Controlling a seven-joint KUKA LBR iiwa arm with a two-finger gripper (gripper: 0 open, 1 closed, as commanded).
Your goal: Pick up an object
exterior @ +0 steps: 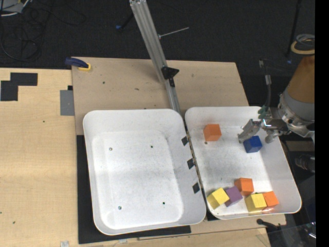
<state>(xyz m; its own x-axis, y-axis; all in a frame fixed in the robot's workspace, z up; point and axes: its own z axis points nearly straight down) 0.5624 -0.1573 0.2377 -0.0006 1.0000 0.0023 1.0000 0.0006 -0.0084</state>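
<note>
gripper (pixel 255 133) over right bin (pixel 288 169) | can't tell its grip | blue cube (pixel 253 145) at 6 o'clock, top partly hidden

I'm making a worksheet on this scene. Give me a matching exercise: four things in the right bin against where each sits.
Things:
1. lone orange block
2. blue block
3. purple block
4. gripper

Places:
A. in the cluster at the bin's near edge
B. just above the blue block
C. by itself near the divider, far end
D. just below the gripper

Pairs: 1-C, 2-D, 3-A, 4-B
</note>
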